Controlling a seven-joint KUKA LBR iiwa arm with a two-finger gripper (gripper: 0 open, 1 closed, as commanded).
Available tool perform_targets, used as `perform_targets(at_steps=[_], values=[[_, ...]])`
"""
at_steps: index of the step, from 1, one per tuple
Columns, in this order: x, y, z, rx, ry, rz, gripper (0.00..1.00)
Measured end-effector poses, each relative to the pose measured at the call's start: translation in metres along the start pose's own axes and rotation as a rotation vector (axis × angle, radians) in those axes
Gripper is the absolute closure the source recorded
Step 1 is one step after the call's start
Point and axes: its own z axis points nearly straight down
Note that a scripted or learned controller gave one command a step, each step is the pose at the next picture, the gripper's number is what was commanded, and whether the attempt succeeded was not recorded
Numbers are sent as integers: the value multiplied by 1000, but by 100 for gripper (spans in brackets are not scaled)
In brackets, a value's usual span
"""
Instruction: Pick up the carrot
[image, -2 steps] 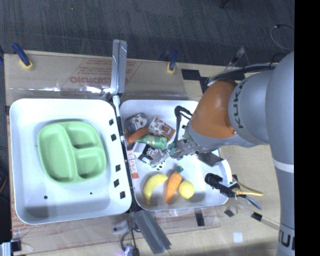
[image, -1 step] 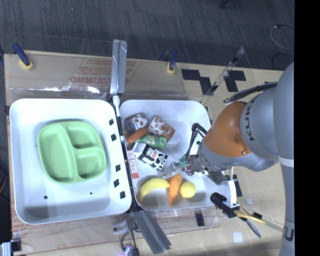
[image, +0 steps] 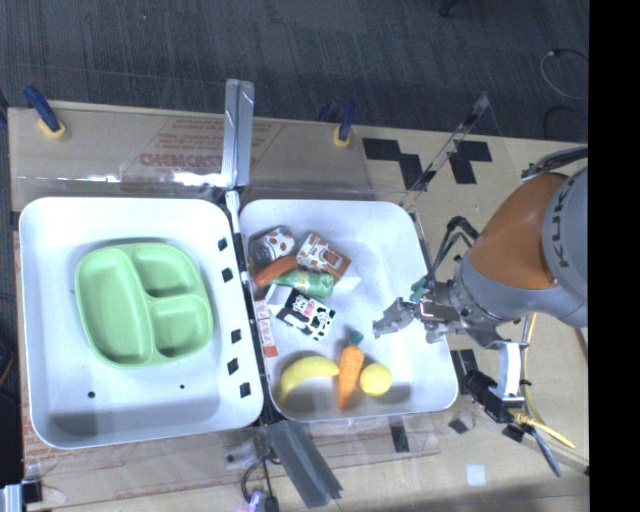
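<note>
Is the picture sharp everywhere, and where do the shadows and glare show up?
In the camera view, the carrot and green tray look fairly crisp; the claw is a bit soft and blurred. Soft shadows pool in the left bin's lower corner and below the banana; mild glare whitens the right bin's floor.

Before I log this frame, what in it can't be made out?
- Gripper: finger spacing too small and blurred in the camera view.
- Small packages in the right bin: labels unreadable, partly overlapping.
- Carrot: lower tip lost in shadow between banana and lemon.
</note>
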Motion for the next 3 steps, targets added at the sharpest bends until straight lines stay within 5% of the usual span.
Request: perform_targets(at_steps=[1,2,3], values=[[39,-7,86,3,2,-209,0],[39,-7,78,6,2,-214,100],[57,-8,86,3,3,-105,100]])
